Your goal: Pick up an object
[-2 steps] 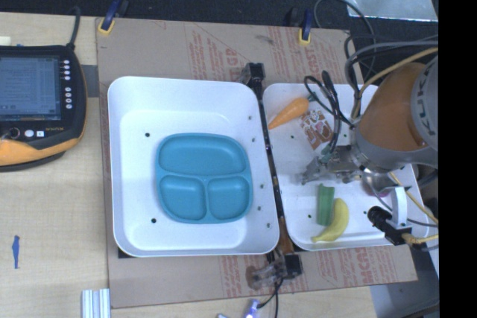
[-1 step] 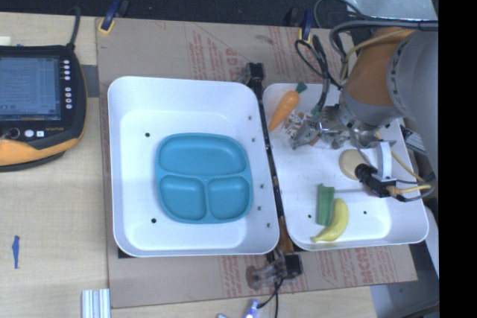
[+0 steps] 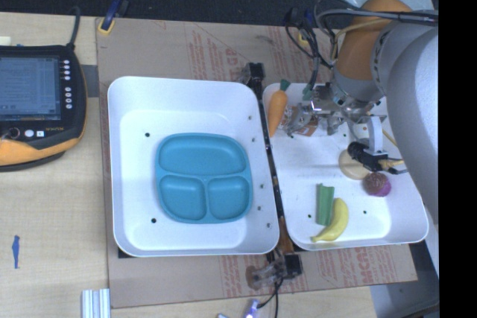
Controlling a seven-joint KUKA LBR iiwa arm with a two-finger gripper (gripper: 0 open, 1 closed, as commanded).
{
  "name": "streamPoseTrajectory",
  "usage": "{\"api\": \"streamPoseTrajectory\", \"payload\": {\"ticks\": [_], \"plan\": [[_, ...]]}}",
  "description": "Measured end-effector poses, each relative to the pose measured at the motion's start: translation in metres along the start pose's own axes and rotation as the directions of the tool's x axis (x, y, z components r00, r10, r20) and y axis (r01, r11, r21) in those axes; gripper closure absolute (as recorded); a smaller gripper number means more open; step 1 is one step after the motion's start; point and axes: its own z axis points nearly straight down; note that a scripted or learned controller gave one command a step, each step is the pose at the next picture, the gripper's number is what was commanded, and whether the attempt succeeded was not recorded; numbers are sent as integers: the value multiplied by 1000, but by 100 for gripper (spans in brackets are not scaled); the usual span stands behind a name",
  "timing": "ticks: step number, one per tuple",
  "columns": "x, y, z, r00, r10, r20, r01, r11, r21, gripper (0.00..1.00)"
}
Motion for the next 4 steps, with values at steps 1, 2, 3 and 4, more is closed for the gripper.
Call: {"api": "streamPoseTrajectory", "payload": {"ticks": [1,2,3,4], "plan": [[-8,2,0,1000,3,2,-3,1000,-11,0],[-13,4,-17,1000,-1,-7,1,1000,-29,0],[-10,3,1,1000,-3,-9,3,1000,-13,0],[-23,5,-22,1000,-1,-9,1,999,-34,0]]}}
